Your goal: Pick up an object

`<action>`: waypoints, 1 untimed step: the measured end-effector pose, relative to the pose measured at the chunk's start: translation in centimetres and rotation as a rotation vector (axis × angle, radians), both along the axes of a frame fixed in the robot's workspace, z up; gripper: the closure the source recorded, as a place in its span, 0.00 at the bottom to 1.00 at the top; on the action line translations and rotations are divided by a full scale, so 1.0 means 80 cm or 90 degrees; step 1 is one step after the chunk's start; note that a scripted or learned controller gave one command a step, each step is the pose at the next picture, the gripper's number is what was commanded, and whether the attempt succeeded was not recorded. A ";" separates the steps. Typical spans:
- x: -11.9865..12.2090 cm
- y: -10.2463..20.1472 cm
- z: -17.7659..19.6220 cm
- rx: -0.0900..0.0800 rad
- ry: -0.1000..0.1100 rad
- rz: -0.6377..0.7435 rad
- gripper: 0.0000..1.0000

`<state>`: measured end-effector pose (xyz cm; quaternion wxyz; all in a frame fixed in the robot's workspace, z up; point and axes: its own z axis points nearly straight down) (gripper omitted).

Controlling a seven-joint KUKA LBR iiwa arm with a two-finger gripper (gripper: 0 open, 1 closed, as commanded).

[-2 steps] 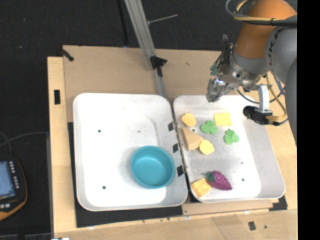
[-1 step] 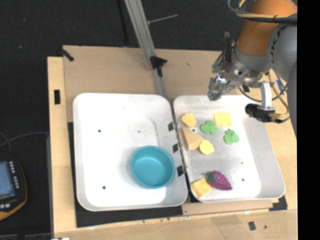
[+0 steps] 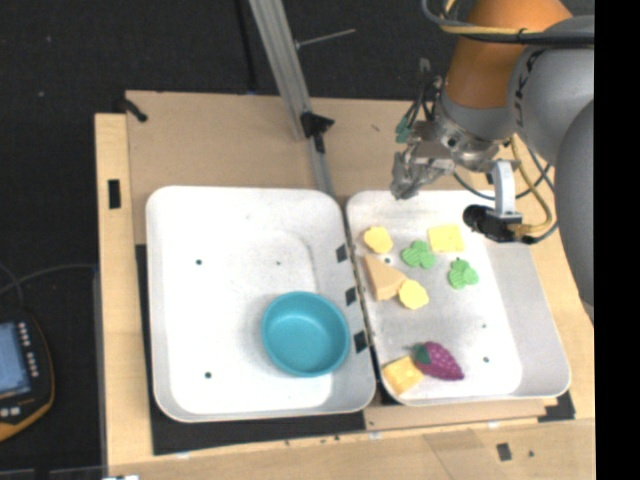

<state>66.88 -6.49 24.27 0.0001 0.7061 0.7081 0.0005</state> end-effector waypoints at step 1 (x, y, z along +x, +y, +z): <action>-0.005 0.058 -0.012 0.000 0.000 0.000 1.00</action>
